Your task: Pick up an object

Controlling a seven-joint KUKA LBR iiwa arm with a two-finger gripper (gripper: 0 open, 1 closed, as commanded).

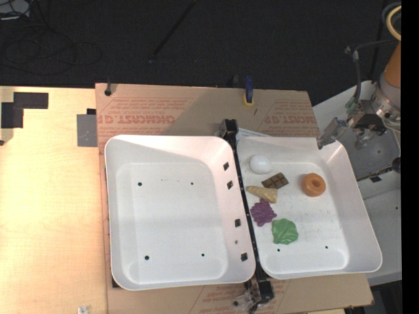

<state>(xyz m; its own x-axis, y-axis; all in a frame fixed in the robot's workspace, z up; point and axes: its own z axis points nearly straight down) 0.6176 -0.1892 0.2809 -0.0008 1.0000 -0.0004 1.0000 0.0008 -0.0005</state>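
Note:
The right bin (364, 235) holds several small objects. A white egg-shaped one (260, 163) lies near its back left. A brown block (275, 181) and a tan wedge (262, 193) sit just in front of it. An orange ring (313, 184) lies toward the middle right. A purple cluster (262, 212) and a green leafy piece (284, 231) are nearer the front. My gripper (342, 128) hangs over the bin's back right corner, above and behind the orange ring, and touches none of the objects.
The left bin (124, 241) stands beside the right one, with a black clip strip (237, 201) along the shared rims. Both rest on cardboard (163, 113) over a wooden bench (46, 208). A blue clamp (249, 90) sits at the back edge.

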